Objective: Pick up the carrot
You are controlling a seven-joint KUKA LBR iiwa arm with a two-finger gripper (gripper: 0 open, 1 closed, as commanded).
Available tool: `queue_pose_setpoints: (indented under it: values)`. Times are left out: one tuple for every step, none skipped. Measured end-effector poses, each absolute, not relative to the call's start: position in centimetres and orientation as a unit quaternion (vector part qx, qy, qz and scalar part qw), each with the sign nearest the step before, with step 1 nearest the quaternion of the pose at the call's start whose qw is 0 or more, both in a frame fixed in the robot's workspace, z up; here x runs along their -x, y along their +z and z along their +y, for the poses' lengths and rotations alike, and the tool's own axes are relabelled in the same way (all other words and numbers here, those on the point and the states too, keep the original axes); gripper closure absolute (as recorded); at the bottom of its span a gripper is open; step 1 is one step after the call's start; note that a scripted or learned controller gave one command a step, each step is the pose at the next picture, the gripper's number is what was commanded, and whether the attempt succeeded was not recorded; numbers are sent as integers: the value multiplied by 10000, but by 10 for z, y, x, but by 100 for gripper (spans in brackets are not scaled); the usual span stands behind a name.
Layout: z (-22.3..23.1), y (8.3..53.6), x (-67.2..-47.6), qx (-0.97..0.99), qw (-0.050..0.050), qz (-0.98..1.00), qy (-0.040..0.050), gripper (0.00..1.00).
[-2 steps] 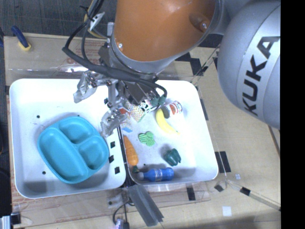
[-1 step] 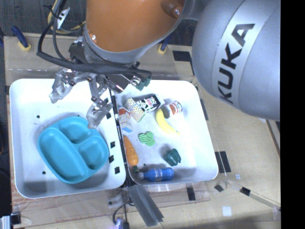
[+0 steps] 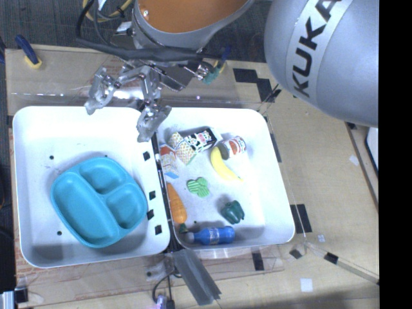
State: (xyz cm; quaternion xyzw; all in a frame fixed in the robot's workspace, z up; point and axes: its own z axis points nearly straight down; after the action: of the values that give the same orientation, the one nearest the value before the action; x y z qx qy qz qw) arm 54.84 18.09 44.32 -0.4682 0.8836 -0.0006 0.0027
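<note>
Nearest the camera, a blue bottle (image 3: 212,235) lies along the front wall of the right bin (image 3: 277,192). Just behind it, the carrot (image 3: 177,205) lies lengthwise against that bin's left wall, untouched. A green pepper (image 3: 232,210) and a banana (image 3: 224,164) sit further in. The left bin (image 3: 32,172) holds a blue divided plate (image 3: 98,200). At the far rim, the gripper (image 3: 122,111) hangs with fingers spread wide apart, holding nothing.

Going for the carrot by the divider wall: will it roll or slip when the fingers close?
The carrot looks rigid, smooth and tapered, so it may squirt toward its thin end. Lying lengthwise against the right bin's left wall, it probably can't roll leftward.
</note>
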Motion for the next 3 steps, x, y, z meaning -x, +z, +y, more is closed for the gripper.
queue_pose_setpoints:
  values:
    - [167,443,-519,6220,6,7830,-6,0]
    - [191,443,-478,7594,5,6506,-3,0]
    - [115,443,-493,8708,2,4916,0,0]
